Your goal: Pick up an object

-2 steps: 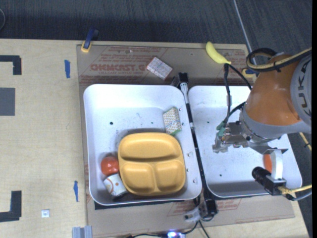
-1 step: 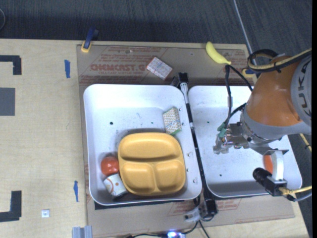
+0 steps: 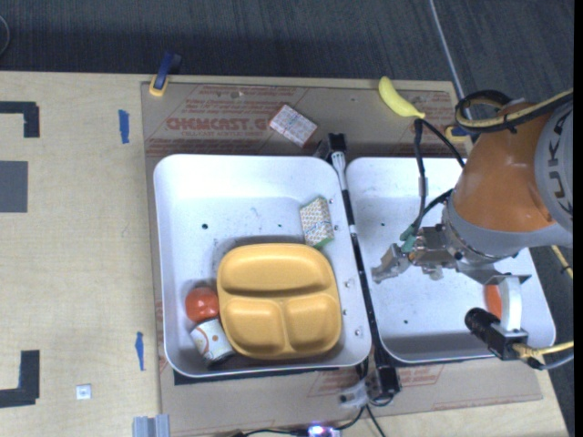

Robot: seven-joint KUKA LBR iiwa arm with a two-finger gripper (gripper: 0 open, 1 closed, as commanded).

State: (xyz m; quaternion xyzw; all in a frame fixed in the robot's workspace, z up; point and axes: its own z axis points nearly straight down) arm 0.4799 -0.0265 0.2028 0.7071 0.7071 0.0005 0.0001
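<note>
Bench was pale wood, with a cardboard sheet laid under the two bins. Left bin and right bin sat side by side, their inner rims nearly touching.

Arm came in from the right over the right bin, its orange band prominent, grey wrist below. Gripper hung low over the left part of the right bin, pointing left toward the shared rim. Fingers looked close together with nothing seen between them; whether fully closed or slightly parted I could not tell.

Yellow divided tray lay upside or face up (unclear) in the lower middle of the left bin, the biggest item there. Orange ball sat just left of the tray, touching it. White cup-like item with orange marking lay below the ball, against the tray's lower left corner. Small patterned packet rested above the tray's upper right, near the bin's right wall.

Small orange-red object in the right bin, partly hidden beneath the arm.

Outside the bins: patterned card on the cardboard, yellow banana-shaped item at upper right, blue-yellow clamp at upper left.
</note>
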